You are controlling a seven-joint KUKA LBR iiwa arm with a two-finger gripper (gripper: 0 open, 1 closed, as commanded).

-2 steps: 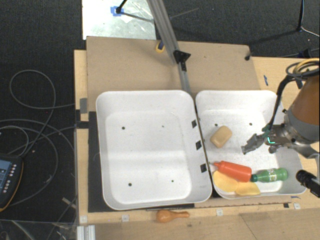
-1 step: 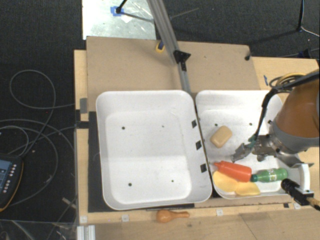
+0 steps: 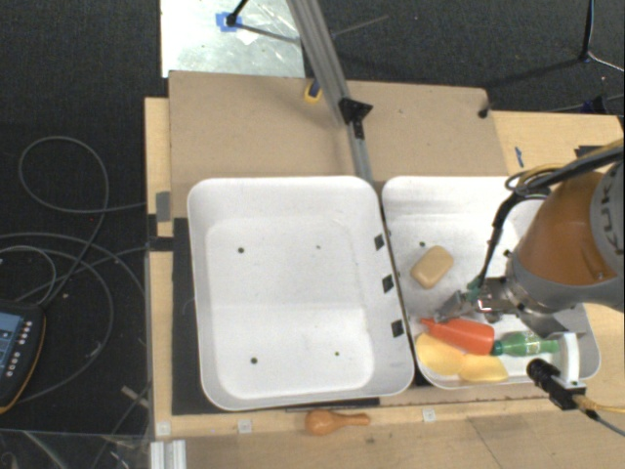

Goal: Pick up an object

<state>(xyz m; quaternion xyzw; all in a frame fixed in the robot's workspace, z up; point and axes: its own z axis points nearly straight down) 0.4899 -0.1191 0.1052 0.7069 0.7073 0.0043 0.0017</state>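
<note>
Robot arm poised low over a cluster of toy foods in the right bin; nothing lifted yet.

Nearest the camera, a tan pear-shaped toy (image 3: 336, 420) lies on the bench outside the bins. Just beyond it, in the right bin's (image 3: 459, 198) front corner, a yellow toy (image 3: 451, 359), an orange carrot (image 3: 459, 334) and a green bottle (image 3: 524, 344) crowd together, touching. The gripper (image 3: 459, 304) hangs right above the carrot; whether its claw is wide or narrow cannot be told, and nothing visibly sits in it, so the pick appears still to do. A tan block (image 3: 432, 266) lies apart, farther back. The left bin (image 3: 289, 286) sits alongside.
</note>
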